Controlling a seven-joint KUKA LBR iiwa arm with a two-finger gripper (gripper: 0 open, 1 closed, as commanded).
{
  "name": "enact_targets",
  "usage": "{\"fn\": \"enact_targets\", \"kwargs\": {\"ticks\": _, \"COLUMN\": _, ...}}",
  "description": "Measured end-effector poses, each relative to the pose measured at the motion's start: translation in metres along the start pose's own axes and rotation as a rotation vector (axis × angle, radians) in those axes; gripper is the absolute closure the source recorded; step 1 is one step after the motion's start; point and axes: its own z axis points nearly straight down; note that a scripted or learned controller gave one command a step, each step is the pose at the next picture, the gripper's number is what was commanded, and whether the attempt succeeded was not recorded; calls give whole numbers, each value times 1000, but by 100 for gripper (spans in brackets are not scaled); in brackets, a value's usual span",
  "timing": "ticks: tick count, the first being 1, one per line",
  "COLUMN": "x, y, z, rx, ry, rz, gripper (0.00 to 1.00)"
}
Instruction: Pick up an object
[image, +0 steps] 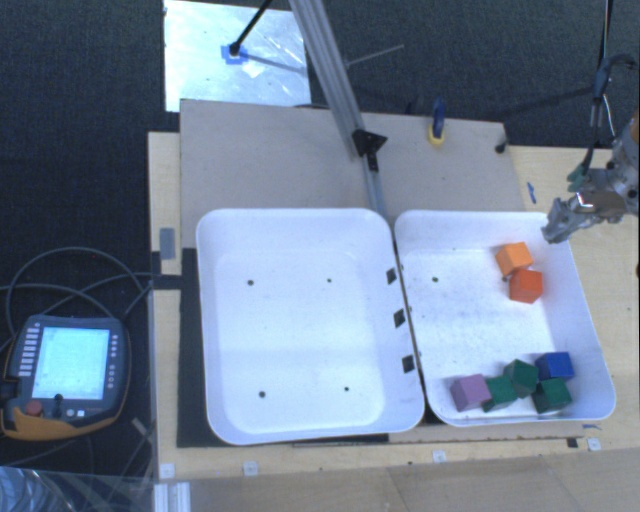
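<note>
**Gripper position and bin contents**

My gripper (562, 222) hangs at the upper right corner of the right bin (440, 232), over its rim. Nothing sits between my jaws, and I cannot tell how wide they stand, since they are small and blurred.

Closest to me, inside the right bin, a light orange block (514, 257) touches a darker orange block (526, 286) just below it. Both lie near the bin's right wall.

Well apart from these, along the bin's lower edge, a cluster is packed together: a purple block (468, 391), a green block (497, 393) beside it, a second green block (521, 375), a third green block (551, 395) and a blue block (555, 364).

The left bin (215, 300) adjoins the right bin.

On the floor at far left lies a control pendant (66, 375) with a lit screen; no writing on it can be read.
</note>
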Motion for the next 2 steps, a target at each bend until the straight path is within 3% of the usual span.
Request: {"fn": "enact_targets", "kwargs": {"ticks": 2, "x": 99, "y": -21, "z": 1, "rx": 8, "ry": 4, "rz": -4, "gripper": 100}}
